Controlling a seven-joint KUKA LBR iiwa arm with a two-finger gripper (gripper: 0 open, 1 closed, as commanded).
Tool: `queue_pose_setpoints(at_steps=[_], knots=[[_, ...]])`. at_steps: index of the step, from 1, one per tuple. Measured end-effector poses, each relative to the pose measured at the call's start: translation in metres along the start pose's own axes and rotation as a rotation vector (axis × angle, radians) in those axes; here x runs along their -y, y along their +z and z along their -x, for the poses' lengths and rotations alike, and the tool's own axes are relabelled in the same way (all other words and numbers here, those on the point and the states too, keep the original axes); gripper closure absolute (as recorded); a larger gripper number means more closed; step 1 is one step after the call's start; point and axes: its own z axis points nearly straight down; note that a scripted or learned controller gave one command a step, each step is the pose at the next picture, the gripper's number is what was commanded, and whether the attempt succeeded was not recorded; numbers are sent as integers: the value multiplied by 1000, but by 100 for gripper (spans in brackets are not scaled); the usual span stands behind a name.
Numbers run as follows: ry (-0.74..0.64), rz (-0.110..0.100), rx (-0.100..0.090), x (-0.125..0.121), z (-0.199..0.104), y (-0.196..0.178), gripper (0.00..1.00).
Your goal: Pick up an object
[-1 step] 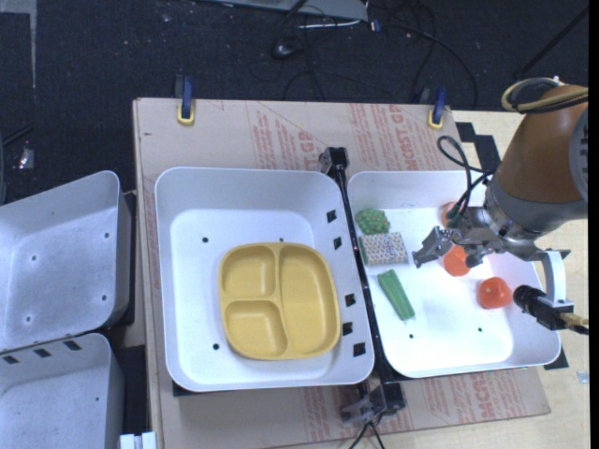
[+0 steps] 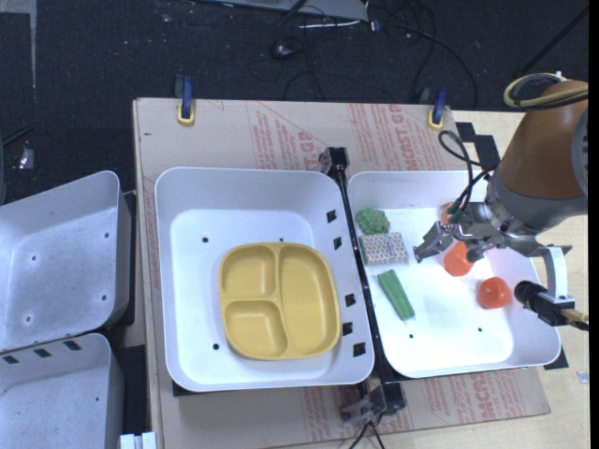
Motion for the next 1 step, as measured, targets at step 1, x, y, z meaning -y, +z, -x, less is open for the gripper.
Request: queue_pose_setpoints(at_steps=[1], knots=[[2,-3,0,0,2,43,0]])
